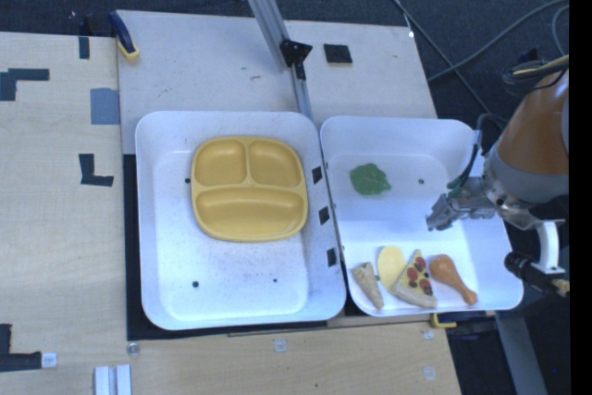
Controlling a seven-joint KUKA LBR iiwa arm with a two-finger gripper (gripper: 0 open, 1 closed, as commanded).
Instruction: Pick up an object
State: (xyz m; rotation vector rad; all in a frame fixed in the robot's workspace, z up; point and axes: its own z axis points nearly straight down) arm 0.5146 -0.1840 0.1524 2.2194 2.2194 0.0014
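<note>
The right bin (407, 132) holds a green leafy piece (370, 179) near its middle. Along its front edge lie a tan wedge (368, 284), a pale yellow slice (391, 263), a pizza slice (416, 280) and a chicken drumstick (452, 277). My gripper (446, 213) hangs over the right side of this bin, above and just behind the drumstick, right of the green piece. Nothing shows between its dark fingers.
The left bin (166, 291) carries a yellow divided plate (250, 188). A metal pole (268, 0) slants down to the seam between the bins. Cables cross the dark floor at the back right. The arm's orange band (541, 139) is at the right edge.
</note>
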